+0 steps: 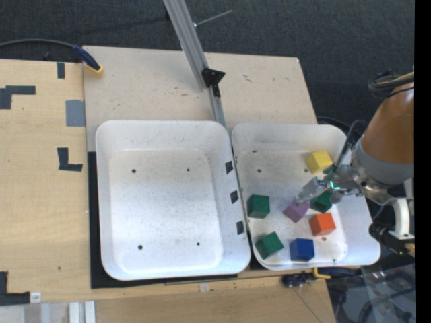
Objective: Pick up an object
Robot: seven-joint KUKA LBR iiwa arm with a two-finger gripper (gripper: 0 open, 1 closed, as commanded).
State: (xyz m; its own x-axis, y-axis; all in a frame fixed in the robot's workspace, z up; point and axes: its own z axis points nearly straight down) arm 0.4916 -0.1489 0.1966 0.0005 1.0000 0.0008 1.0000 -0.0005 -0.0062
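Observation:
The right bin (269,134) holds several small blocks: a yellow one (319,161), a purple one (295,211), an orange one (322,224), a blue one (302,249) and two green ones (258,206) (269,243). A darker green block (323,202) lies partly hidden under my gripper (316,192). The gripper hangs low in the right half of that bin, between the yellow and orange blocks and just right of the purple one. I cannot tell whether it touches the dark green block.
The left bin (161,200) stands beside the right one, with their rims meeting in the middle. A metal rail (192,39) runs diagonally from the top down to the bins' junction. The arm's orange band (394,130) rises at the right edge.

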